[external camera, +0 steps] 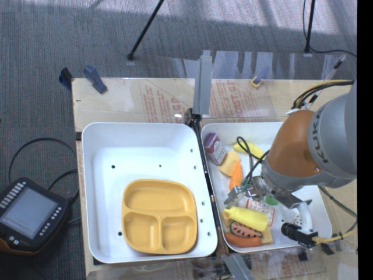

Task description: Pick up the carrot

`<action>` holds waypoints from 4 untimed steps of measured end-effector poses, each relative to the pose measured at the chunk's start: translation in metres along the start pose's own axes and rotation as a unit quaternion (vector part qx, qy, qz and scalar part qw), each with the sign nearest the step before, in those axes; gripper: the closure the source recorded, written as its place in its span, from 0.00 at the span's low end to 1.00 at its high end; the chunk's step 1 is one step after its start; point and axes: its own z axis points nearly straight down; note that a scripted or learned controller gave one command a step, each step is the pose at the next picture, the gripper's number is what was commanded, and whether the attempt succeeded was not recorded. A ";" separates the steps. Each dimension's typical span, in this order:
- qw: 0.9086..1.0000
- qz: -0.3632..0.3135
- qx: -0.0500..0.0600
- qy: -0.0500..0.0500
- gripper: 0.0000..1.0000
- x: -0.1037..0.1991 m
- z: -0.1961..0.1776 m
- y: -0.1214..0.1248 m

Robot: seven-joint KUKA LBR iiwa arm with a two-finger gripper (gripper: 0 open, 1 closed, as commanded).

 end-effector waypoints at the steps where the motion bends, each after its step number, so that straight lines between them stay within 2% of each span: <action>1: 1.000 0.027 -0.003 -0.001 0.00 -0.019 -0.002 0.057; 2: 0.994 -0.112 -0.003 -0.001 0.00 -0.028 -0.032 0.029; 3: 0.995 -0.099 -0.005 -0.002 0.00 -0.038 -0.005 0.103; 4: 0.997 -0.083 -0.002 -0.001 0.00 -0.017 -0.002 0.063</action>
